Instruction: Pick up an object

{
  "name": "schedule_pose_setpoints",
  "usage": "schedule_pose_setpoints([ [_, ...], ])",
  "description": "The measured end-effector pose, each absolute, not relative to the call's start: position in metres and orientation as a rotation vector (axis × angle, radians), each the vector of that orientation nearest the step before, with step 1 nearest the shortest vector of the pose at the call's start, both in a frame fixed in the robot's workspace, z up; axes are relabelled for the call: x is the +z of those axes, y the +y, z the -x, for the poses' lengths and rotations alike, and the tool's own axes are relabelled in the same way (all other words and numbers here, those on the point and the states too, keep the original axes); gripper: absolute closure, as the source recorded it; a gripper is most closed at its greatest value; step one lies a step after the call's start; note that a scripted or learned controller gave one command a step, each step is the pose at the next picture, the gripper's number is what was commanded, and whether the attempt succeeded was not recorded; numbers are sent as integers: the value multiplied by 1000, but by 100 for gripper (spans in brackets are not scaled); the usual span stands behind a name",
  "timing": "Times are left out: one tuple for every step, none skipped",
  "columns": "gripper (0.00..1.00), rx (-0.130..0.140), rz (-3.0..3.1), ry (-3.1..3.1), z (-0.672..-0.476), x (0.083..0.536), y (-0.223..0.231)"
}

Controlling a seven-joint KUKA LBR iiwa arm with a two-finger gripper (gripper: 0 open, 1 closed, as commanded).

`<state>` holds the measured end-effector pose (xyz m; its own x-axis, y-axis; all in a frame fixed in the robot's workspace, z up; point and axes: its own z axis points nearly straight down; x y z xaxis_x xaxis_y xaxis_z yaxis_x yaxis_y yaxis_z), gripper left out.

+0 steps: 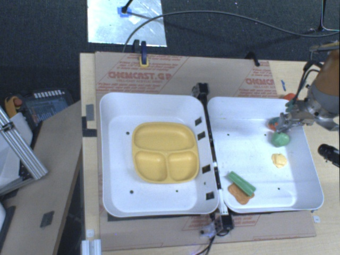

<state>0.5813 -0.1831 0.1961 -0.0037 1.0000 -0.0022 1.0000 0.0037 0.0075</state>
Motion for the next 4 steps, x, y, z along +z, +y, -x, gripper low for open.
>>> schedule_pose_setpoints([
  [100,3,-2215,2223,-582,209,-183],
  [100,3,-2212,2229,-578,222,-132],
  [100,3,-2211,2231,-578,226,-73],
  [100,3,-2211,2231,-571,236,-22],
])
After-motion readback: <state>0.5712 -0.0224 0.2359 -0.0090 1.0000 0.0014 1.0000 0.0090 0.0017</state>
